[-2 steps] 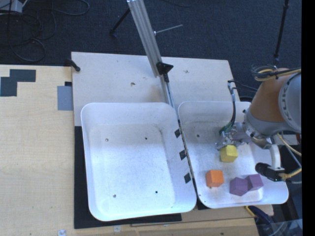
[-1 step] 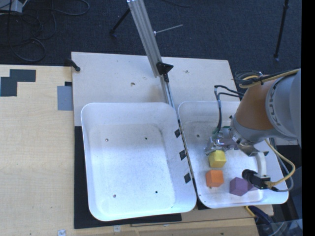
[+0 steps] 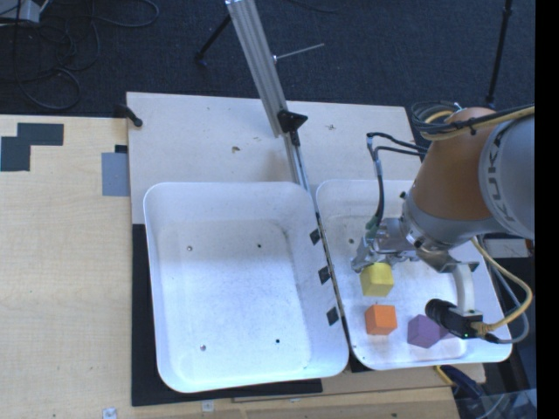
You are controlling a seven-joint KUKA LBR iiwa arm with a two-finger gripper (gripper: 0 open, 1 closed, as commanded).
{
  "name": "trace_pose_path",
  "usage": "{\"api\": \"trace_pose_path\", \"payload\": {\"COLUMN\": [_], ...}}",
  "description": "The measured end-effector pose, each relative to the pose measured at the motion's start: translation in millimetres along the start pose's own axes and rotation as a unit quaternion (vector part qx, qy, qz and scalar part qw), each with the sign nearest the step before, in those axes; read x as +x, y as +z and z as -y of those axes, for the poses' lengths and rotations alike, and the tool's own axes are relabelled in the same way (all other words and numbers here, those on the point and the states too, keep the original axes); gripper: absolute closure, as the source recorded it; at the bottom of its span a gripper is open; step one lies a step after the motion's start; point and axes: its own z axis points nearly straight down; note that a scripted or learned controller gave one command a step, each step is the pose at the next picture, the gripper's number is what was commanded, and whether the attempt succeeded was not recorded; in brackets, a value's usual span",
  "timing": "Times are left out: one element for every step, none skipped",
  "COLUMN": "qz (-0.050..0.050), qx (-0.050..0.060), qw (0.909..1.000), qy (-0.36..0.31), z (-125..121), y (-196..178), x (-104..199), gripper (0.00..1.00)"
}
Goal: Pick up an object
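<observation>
Three blocks lay in the right bin. The gripper sat directly over the yellow block; finger state could not be determined. Grasp stage; next, confirm closure, then lift.

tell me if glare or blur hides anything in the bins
Camera view: the shallow white left bin is bright, near washed out, with faint specks. The yellow block, orange cube and purple block read clearly. The claw is soft and shadowed under the arm.

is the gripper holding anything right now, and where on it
Cannot be told. The gripper sits right at the top of the yellow block, but a hold isn't visible.
</observation>
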Motion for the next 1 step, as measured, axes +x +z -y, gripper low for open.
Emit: {"api": "trace_pose_path", "payload": {"qz": [0.0], "qx": [0.0], "qw": [1.0], "qy": [-0.002], "z": [-20.7], "y": [-60.4], "x": [79.9], "gripper": [1.0]}}
